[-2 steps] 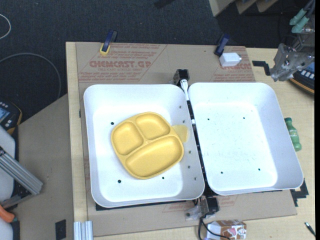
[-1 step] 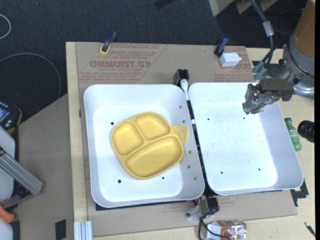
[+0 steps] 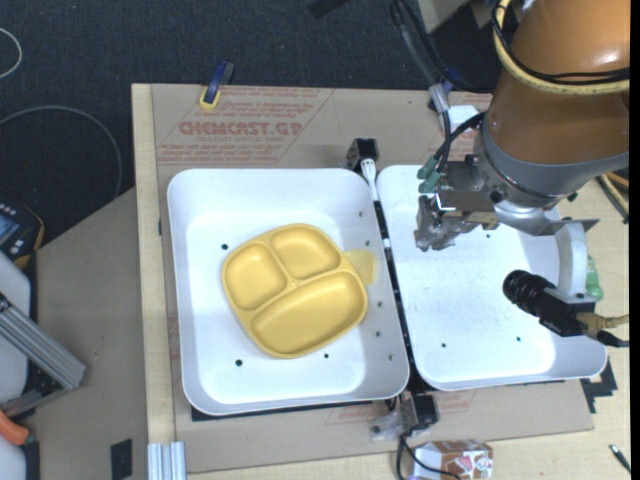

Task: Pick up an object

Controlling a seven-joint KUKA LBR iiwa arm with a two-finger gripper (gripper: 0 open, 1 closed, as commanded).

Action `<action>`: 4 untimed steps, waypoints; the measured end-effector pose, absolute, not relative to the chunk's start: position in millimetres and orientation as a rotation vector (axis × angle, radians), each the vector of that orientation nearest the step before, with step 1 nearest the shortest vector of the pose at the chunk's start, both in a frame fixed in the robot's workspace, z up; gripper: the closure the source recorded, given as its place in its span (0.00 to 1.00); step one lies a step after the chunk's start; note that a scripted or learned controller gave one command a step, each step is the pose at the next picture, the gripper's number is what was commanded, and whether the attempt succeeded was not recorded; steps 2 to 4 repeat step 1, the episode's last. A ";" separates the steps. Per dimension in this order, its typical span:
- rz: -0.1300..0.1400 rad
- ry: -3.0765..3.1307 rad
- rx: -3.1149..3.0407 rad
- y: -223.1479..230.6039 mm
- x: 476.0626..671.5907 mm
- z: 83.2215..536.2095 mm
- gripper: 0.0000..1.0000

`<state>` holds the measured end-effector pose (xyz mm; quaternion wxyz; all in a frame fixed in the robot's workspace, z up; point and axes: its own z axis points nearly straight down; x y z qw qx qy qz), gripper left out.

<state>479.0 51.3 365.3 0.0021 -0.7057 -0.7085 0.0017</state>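
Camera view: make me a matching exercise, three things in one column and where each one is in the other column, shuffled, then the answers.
Things
1. yellow plate
2. gripper
3. blue and yellow clip

Places
A. over the right-hand bin
B. at the far edge of the brown board, outside both bins
C. lying in the left-hand bin

Pairs: 1-C, 2-A, 3-B

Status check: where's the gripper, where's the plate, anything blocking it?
Gripper over the right bin, near its inner wall. Yellow divided plate lies flat in the left bin, apart from gripper. Nothing on the plate.
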 end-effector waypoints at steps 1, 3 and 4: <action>-0.007 -2.227 -2.220 97.0 479.6 422.2 1.00; -0.007 -2.227 -2.220 97.0 479.6 422.2 1.00; -0.007 -2.227 -2.220 97.0 479.6 422.2 1.00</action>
